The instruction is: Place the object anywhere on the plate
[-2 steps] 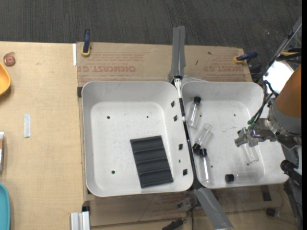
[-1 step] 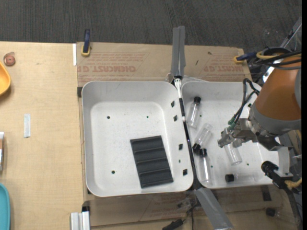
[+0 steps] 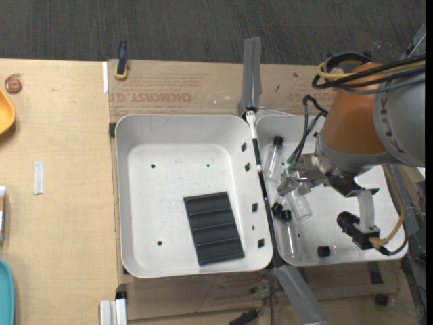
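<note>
Camera view | arm [image 3: 369, 124] reached into right bin [image 3: 399, 212] | gripper [image 3: 295, 181] low over clear tubes [image 3: 287, 212] by divider; finger opening could not be told | dark ridged plate [image 3: 214, 227] lay in left bin [image 3: 135, 181], apart from tubes

Plate [image 3: 214, 227]: dark grey ribbed rectangle, flat in left bin, near its front-right corner, slightly tilted. Objects: clear tubes w/ black caps [image 3: 272, 156], scattered along right bin's left side.

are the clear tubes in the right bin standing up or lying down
Lying down. The clear tubes rest lengthwise on the right bin's floor, black caps at their ends, beside the arm.
</note>
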`<act>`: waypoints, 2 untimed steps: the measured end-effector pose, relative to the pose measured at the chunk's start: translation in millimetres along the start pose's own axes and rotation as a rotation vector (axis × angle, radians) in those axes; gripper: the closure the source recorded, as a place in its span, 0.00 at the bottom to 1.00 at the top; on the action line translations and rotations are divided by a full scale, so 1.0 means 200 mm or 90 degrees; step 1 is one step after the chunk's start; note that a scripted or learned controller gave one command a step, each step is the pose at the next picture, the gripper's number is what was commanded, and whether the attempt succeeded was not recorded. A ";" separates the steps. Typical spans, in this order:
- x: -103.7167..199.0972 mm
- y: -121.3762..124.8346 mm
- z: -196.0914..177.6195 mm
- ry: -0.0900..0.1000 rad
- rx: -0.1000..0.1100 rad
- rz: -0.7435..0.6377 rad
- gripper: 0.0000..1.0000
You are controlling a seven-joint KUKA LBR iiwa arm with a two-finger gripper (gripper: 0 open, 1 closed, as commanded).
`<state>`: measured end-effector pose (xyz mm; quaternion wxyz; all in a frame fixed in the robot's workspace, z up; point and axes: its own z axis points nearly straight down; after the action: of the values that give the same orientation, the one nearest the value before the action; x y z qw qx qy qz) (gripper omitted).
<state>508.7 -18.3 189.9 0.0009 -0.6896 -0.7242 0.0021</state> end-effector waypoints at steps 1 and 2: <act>0.36 0.07 0.00 0.000 0.000 -0.017 1.00; 0.57 0.28 0.13 -0.001 0.000 -0.154 1.00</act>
<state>559.8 98.0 164.1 0.0005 -0.5969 -0.8023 0.0023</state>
